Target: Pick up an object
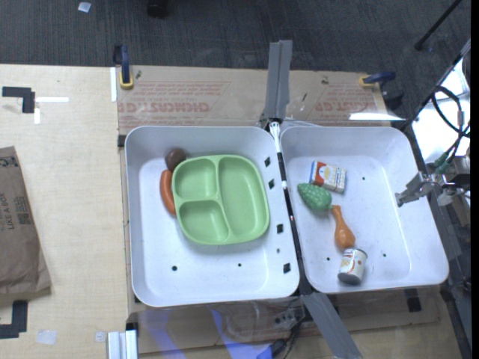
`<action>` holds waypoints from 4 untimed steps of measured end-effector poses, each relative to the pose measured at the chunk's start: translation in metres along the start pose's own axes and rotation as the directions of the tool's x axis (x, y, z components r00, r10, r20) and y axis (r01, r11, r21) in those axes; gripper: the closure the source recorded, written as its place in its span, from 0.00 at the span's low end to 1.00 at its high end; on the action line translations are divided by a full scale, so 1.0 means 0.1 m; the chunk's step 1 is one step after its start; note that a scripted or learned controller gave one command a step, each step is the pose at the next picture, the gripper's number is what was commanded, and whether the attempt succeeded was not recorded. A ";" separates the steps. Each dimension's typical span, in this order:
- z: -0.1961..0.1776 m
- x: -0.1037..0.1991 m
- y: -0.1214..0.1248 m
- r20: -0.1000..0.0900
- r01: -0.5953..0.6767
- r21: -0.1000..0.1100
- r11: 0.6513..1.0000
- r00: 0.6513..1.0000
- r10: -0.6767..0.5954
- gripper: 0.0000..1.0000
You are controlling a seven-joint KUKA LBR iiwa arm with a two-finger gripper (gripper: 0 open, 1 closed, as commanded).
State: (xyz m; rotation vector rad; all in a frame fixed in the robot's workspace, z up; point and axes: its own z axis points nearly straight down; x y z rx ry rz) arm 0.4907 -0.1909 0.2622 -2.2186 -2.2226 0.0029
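Observation:
The right bin (389, 238) holds a small white box with red and blue print (328, 176) near its back left. A bumpy green object (315, 197) lies just in front of the box. An orange bottle-shaped toy (342, 230) lies toward the middle. A small can (352, 265) lies on its side near the front wall. In the left bin (209, 271), a green divided plate (221, 198) sits in the middle. A brown ball (175, 158) and an orange sausage-shaped piece (166, 191) rest against the plate's left edge.
A grey metal bracket (413, 191) with cables behind it pokes over the right bin's right rim. A grey divider post (278, 81) rises between the bins at the back. A brown paper bag (19, 223) lies on the bench at far left.

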 end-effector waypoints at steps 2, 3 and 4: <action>1.71 0.79 0.23 -0.001 0.124 0.001 0.992 0.992 -0.124 0.00; 1.62 0.77 0.22 -0.001 0.119 0.001 0.993 0.993 -0.119 1.00; 0.71 1.25 0.70 0.001 0.095 -0.001 0.995 0.995 -0.095 1.00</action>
